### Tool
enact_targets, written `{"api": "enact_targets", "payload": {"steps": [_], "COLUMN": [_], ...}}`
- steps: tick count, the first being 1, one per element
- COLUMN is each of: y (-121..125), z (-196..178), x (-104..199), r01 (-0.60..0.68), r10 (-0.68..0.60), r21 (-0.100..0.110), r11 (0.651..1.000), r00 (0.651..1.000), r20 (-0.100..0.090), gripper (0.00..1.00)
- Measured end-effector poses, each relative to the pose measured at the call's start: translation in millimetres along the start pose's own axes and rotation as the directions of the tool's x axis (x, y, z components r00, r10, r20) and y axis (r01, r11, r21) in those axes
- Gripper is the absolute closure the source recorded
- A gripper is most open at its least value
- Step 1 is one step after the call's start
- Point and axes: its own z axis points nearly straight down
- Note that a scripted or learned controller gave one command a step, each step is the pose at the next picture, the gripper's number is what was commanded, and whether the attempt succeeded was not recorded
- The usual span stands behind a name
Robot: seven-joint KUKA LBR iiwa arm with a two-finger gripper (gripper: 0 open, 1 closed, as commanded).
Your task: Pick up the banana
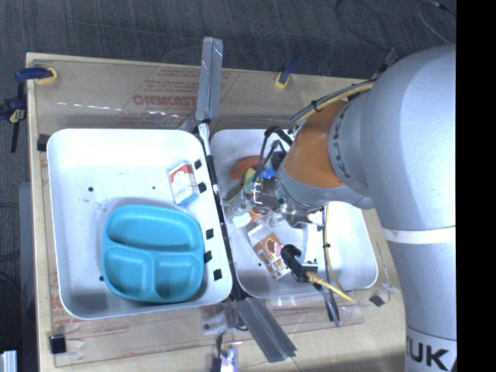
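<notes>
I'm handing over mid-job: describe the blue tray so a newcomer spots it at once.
Start at the two white bins side by side and take the left bin, the one away from the arm. The blue tray lies flat in its lower half, a rounded turquoise dish divided into three compartments. Its only neighbour there is a small red-and-white packet near the divider, far smaller and not blue.

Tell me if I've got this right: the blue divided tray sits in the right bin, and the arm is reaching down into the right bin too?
Not quite. The camera view shows the blue divided tray in the left bin, not the right. The arm does reach into the right bin.
</notes>
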Motion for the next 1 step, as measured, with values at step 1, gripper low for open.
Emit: {"api": "enact_targets", "payload": {"steps": [1], "y": [12.8], "z": [-39.0], "x": [-80.8], "r01": [0.080], "r10": [-0.080], "r21": [0.023], "r11": [0.997], "r00": [0.997], "r20": [0.003], "gripper": [0.00]}}
